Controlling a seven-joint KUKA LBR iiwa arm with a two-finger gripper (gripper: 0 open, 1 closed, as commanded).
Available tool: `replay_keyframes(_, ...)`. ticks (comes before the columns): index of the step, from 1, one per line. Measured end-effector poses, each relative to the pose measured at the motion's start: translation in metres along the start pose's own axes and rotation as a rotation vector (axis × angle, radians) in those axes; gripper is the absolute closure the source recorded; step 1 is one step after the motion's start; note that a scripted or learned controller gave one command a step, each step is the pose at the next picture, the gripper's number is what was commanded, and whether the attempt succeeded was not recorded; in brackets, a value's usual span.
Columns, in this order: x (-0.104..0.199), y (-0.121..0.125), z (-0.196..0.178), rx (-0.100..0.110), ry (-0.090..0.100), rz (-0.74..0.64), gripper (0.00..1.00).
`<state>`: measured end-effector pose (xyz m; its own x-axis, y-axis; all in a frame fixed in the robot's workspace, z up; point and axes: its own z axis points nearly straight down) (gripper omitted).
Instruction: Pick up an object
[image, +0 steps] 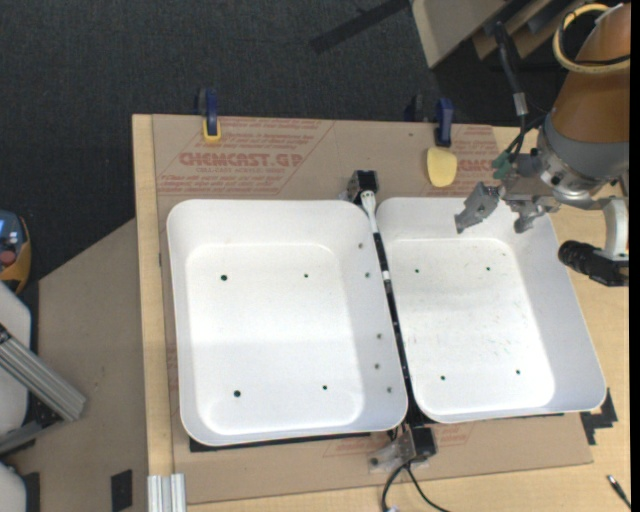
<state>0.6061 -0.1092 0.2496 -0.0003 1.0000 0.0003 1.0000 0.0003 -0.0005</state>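
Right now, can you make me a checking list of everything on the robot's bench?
Surface: cardboard board bearing left bin and right bin, side by side.
Job's things: yellow piece on the board, beyond the right bin.
Clutter: blue clamps on the board's far edge.
Jaws: apart, nothing between them, over the right bin's far edge.
Cables: black cable at the board's near edge.
Surroundings: dark floor; metal rail at left.
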Motion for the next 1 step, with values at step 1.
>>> replay_keyframes(1,0.0000,0.0007,-0.0110,-0.003,-0.001,-0.001,1.00)
